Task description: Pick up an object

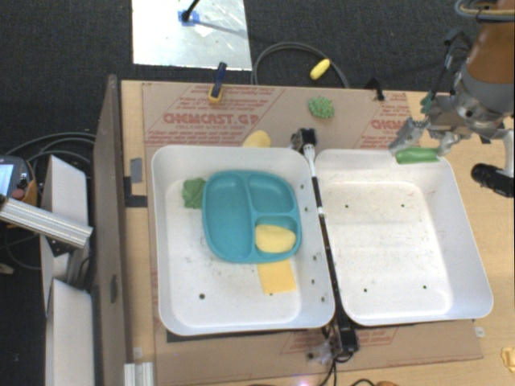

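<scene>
**Inspector:** Fingers point(402, 141) first. State?

**Assistant:** Spread apart. The gripper point(422, 141) hangs over the far rim of the right bin point(451, 296). A long green piece point(416, 156) lies on that rim just under the fingertips. It is not clamped between them, and I cannot tell whether they touch it.

**Inspector:** Surface and surroundings, from the left.

**Assistant:** Dark carpet point(56, 55) with cables and a pale metal frame point(48, 219) at the far left. Next comes the bench, covered by a printed cardboard sheet point(209, 119). A shiny square sheet point(189, 22) lies on the carpet beyond it. A blue and yellow clamp point(217, 83) sits on the cardboard's far edge.

**Inspector:** Counts?

**Assistant:** Two white bins, side by side and touching.
- The left bin point(173, 296) holds one teal divided plate point(233, 215) with three compartments.
- Yellow items, four. One is a rounded lump point(275, 238) in the plate's near-right compartment. One is a flat slice point(278, 277) on the bin floor, just near of the plate. One is a pale piece point(257, 139) against the bin's far rim. One is a small piece point(320, 69) on the carpet beside a looped cable point(282, 48).
- Green items, three. One is a leafy scrap point(193, 192) touching the plate's left edge. One is a knobbly lump point(322, 107) on the cardboard. The third is the long piece at the gripper.
</scene>
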Robot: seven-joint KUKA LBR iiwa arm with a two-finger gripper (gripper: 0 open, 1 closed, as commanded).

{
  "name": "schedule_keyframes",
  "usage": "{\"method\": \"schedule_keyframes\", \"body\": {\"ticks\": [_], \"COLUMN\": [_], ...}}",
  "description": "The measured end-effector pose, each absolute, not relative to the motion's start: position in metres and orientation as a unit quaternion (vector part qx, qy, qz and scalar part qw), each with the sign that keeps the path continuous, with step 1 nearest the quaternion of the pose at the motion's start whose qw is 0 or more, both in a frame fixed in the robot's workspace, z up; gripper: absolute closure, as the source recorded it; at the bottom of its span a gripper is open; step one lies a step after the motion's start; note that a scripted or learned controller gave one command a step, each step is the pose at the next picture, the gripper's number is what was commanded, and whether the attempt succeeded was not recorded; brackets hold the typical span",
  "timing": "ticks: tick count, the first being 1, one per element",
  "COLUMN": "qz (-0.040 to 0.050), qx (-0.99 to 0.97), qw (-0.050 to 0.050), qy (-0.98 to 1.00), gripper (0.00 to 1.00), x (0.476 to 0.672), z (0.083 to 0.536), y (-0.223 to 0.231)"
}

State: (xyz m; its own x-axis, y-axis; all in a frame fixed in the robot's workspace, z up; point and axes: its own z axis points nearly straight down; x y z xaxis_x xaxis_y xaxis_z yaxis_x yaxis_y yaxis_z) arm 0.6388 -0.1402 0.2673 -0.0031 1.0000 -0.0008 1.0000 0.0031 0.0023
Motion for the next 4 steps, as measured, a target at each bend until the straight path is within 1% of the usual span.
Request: {"method": "schedule_keyframes", "body": {"ticks": [1, 2, 3, 4], "qz": [-0.0033, -0.0002, 0.0016, 0.0022], "qx": [0.708, 0.706, 0.705, 0.703], "qw": [-0.004, 0.0, 0.002, -0.001], "qy": [0.707, 0.709, 0.709, 0.711], "gripper": [0.0, 0.0, 1.0, 1.0], "x": [0.629, 0.635, 0.636, 0.56], "z": [0.122, 0.082, 0.096, 0.189], "y": [-0.176, -0.167, -0.167, -0.075]}}
